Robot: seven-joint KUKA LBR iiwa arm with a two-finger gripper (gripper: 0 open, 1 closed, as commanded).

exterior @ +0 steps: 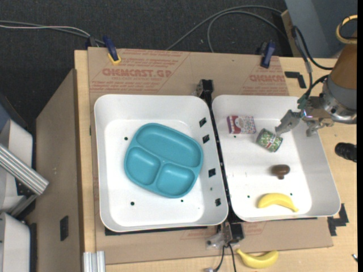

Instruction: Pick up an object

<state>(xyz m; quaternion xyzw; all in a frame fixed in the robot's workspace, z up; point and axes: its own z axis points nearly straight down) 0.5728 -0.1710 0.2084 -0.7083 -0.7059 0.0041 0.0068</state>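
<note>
Two shallow white bins sit side by side on the tabletop [62, 152], seemingly so that loose things stay corralled within the arm's reach. The left bin [108, 152] holds a teal divided plate [163, 160], lying flat near its middle. The right bin [317, 169] holds the pickable clutter, and I take its green can [270, 140] as the landmark for places. The can lies on its side, tilted, in the upper half of that bin. Just left of the can and slightly farther from the camera lies a small flat carton [241, 124], white with a pink label. Nearer the camera than the can, and a little to its right, sits a small brown lump [280, 171], too small to identify. Nearer still, by the bin's front wall, a yellow banana [277, 202] lies on its curve. A second banana [258, 258] rests outside the bins, on the tabletop's front edge. The arm [343, 89] comes in from the right, and its pincer [299, 123] hangs just right of the can and a touch farther back, with two grey fingers [288, 122] spread apart and nothing between them, so it grips nothing. One finger points toward the can's upper right edge; whether it touches cannot be told. By my judgement the can is the likeliest target, being the thing closest to the spread fingers, while the carton, lump and banana lie farther off.
</note>
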